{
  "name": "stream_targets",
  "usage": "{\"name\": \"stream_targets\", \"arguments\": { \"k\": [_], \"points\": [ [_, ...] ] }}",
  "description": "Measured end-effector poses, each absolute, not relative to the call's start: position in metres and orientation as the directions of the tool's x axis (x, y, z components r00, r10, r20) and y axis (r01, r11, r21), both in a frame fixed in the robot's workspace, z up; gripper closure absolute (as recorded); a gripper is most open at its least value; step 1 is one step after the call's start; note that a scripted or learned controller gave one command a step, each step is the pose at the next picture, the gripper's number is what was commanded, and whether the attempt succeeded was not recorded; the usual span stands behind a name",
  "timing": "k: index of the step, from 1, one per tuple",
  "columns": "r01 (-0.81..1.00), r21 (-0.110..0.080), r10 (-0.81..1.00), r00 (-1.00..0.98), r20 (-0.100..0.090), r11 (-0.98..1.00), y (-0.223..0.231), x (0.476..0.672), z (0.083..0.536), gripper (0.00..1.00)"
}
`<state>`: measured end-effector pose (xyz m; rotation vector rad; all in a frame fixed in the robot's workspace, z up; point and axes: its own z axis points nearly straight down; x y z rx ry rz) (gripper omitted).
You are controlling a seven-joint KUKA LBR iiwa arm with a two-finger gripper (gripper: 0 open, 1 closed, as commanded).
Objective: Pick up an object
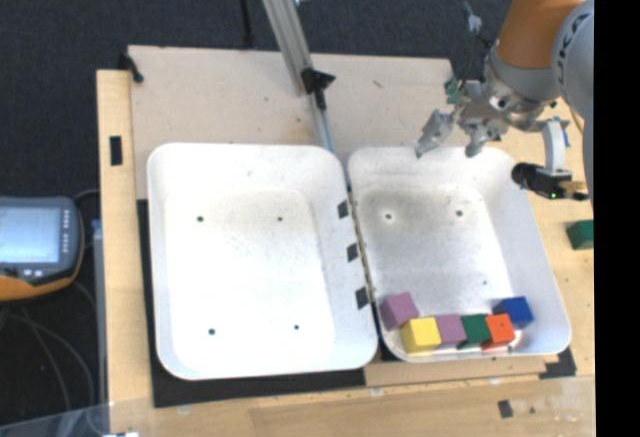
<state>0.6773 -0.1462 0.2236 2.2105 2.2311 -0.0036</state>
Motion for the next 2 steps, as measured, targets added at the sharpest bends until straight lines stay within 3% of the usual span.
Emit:
{"name": "stream_targets", "arguments": {
  "k": [1,2],
  "points": [
    [1.000,0.010,1.000,0.000,-0.004,0.000,-0.165,0.645,0.364,0.00],
    [1.000,0.005,1.000,0.001,-0.002,-0.001,-0.174,0.623,0.390,0.00]
  ]
}}
